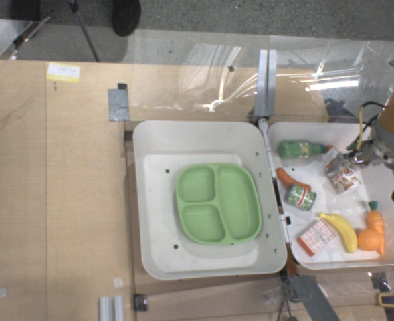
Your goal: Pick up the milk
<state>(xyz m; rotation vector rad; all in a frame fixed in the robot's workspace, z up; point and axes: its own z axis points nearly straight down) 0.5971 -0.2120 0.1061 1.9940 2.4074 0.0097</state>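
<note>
Two shallow white bins sit side by side on the pale wooden bench (63,199). The left bin (150,179) holds one thing, a smooth light-green plastic tray (218,202) with rounded corners and three compartments. The right bin (384,263) holds seven things: one green bottle (301,150) lying on its side at the far edge, one slim orange-red piece like a carrot or sausage (285,176), one small green can with a red and white label (300,196), one flat red and white box (316,237), one curved yellow banana (342,231), one lumpy orange toy (372,233) at the near right, and one small carton with red and white print, which is probably the milk (342,177), though its print is too small to read. The milk lies tilted in the far middle of the right bin, between the bottle and the banana. The grey arm is cut off by the right edge; its pincer (354,155) sits just above and beside the milk's far corner, seemingly touching it. The tips are dark, small and tangled with cable, so whether they stand apart or together cannot be told. A clear plastic sheet with bright glare lies behind both bins.
</note>
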